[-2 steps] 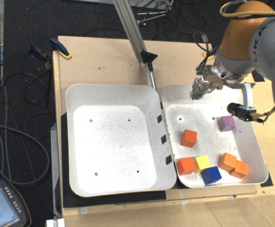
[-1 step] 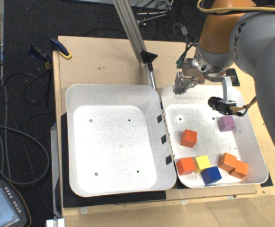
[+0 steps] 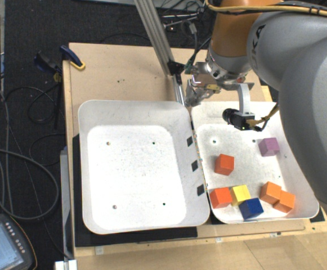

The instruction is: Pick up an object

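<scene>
The right bin (image 3: 243, 142) holds several small blocks. A purple block (image 3: 269, 146) lies near its right wall and an orange block (image 3: 224, 164) sits mid-bin. Along the front edge sit a red-orange block (image 3: 221, 197), a yellow block (image 3: 241, 193), a blue block (image 3: 251, 208) and two orange blocks (image 3: 271, 191) (image 3: 285, 201). My gripper (image 3: 192, 94) hangs over the far left corner of the right bin, by the divide between the bins, well away from all the blocks. I see nothing held in it.
The left white bin (image 3: 85, 151) lies beside the right one. A slanted metal strut (image 3: 155, 30) runs down to the bins' far edge close to the gripper. The big grey arm (image 3: 298, 72) covers the right bin's far right. A blue-yellow clamp (image 3: 70, 56) lies on the bench at far left.
</scene>
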### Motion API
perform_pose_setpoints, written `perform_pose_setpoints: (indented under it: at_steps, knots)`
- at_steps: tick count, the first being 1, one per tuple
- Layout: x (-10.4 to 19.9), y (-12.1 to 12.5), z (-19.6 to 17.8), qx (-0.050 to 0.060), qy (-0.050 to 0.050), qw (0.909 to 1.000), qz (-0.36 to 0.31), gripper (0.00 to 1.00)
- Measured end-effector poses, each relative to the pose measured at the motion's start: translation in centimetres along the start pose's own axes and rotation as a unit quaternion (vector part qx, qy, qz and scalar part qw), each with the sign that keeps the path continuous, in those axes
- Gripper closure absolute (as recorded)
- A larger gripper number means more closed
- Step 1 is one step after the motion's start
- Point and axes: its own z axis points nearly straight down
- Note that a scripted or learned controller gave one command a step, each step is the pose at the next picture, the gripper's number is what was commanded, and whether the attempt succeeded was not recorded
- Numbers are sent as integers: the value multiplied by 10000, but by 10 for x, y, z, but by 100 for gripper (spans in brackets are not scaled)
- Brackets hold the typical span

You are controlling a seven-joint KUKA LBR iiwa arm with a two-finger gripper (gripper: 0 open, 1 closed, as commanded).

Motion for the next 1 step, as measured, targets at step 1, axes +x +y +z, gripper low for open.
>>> perform_pose_setpoints:
  at_steps: [1]
  knots:
    - [53,-1,6,13,-4,10000,2,100]
